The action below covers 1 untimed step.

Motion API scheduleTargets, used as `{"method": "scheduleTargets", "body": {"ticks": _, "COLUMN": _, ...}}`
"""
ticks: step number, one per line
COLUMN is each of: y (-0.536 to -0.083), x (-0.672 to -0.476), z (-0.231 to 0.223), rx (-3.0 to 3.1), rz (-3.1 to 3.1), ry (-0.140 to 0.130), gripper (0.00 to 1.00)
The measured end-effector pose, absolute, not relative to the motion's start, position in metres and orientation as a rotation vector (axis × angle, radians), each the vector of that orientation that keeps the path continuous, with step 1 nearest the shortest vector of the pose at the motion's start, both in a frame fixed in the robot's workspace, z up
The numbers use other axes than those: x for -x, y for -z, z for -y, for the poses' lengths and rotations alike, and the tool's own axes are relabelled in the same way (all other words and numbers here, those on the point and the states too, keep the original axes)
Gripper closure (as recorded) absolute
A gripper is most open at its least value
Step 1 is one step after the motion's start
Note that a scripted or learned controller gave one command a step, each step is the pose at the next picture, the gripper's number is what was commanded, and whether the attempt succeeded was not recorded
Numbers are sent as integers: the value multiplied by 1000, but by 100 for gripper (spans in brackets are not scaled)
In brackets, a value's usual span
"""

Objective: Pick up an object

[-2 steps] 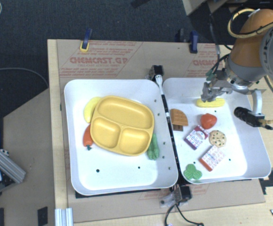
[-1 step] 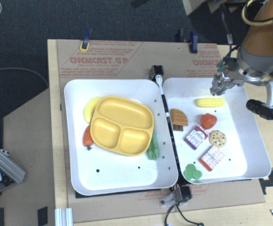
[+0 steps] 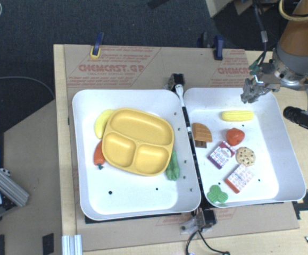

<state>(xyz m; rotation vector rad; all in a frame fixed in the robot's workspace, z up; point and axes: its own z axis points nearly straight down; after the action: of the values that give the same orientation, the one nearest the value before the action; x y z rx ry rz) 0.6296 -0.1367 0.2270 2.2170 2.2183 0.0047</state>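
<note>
1. While the arm (image 3: 297, 41) reaches in from the right, the pincer (image 3: 249, 94) hangs over the far part of the right bin (image 3: 286, 158); I cannot tell its state.
2. Just near of it lies a yellow corn cob (image 3: 237, 116), apart from it.
3. Nearer are a red tomato (image 3: 235, 136), a brown bread piece (image 3: 201, 134), a cookie (image 3: 245, 156), two small packets (image 3: 221, 155) and a green piece (image 3: 217, 194).
4. In the left bin (image 3: 90, 190) a yellow divided tray (image 3: 138, 141) rests on the tabletop's other side.

yellow tray (image 3: 138, 141) hiding most of banana (image 3: 101, 122), carrot (image 3: 98, 154), greens (image 3: 173, 167)
</note>
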Motion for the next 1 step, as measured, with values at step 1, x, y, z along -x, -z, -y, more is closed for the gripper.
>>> {"method": "scheduleTargets", "body": {"ticks": 1, "y": -234, "x": -592, "z": 112, "rx": -2222, "rz": -2225, "ry": 2, "gripper": 100}}
